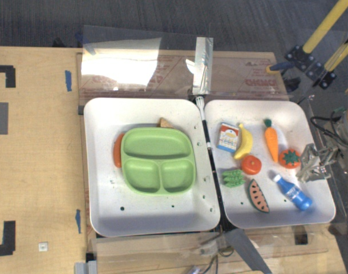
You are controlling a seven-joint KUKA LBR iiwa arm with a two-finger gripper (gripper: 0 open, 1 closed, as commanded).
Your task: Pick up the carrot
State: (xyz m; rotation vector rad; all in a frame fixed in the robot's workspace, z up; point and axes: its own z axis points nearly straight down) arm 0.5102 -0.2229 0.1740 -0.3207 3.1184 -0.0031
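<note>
near the right bin's edge, gripper (312,165) beside carrot (271,143).

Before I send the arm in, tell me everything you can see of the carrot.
The carrot is a small toy, seemingly plastic: an orange tapered body with a dark green stub at its top. It lies flat on the floor of the right bin, green end toward the far wall, tip pointing toward the tomato and close to it; whether they touch is unclear. The banana lies apart on its left. The gripper is near the bin's right wall, not on the carrot.
</note>
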